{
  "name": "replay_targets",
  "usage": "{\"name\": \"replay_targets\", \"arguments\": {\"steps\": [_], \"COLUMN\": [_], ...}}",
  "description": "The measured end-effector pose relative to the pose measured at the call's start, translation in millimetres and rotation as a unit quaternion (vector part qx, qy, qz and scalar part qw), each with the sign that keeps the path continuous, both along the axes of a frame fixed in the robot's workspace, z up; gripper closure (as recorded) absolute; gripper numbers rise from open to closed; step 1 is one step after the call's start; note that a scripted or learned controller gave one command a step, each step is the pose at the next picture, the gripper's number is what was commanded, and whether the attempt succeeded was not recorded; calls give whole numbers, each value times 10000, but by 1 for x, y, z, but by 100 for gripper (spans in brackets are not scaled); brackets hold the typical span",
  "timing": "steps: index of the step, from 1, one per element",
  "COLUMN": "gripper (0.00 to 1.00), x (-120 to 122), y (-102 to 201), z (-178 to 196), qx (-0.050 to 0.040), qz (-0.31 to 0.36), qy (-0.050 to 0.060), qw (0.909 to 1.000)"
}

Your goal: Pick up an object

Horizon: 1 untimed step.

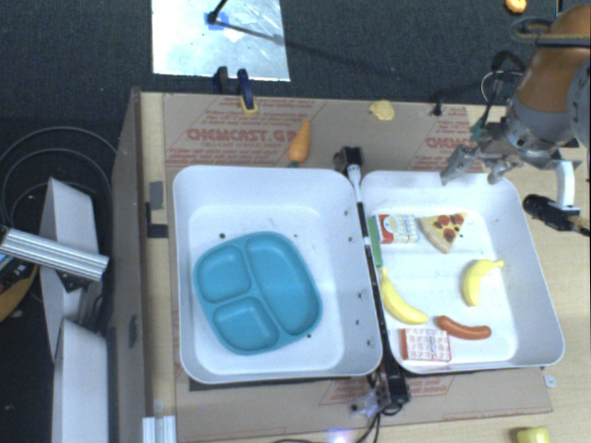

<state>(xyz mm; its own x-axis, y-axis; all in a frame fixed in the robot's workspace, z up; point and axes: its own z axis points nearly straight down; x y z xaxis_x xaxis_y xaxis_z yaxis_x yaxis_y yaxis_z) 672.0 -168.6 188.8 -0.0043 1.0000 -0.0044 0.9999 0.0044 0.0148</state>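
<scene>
- Orange band and grey wrist mark my arm at the upper right of the camera view; the gripper (480, 162) hangs over the far rim of the right bin (536, 284), with its two fingers (454, 166) spread apart and nothing between them.
- I have several candidates in that right bin: a pizza slice (444, 230) nearest the gripper, a red-and-white packet (397, 229) just beside it toward the centre divider, a short banana (478, 279) mid-bin, a longer banana (401, 300) along the divider, a sausage (464, 328) and a second packet (426, 345) at the near end.
- I judge the step in hand to be the approach: no object is chosen or touched yet.
- My pick would be the short banana, since it lies well apart from its neighbours and from the walls, so both fingers get room to drop either side.
- I would turn the wrist so the jaws close across the banana's narrow width, not along its curve.
- The pizza slice is closest, but it looks flat and touches the packet; I expect a poor grip there.
- The left bin (212, 201) holds a blue divided tray (256, 290); I leave it alone.
- A carrot (299, 142) lies on the cardboard beyond the bins, outside my working area.
</scene>
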Motion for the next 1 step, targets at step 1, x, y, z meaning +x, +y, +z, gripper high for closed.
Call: {"name": "replay_targets", "arguments": {"steps": [1], "gripper": [0], "x": [-33], "y": [9], "z": [-63], "qx": [26], "qz": [-16], "qy": [94], "qw": [10000]}}
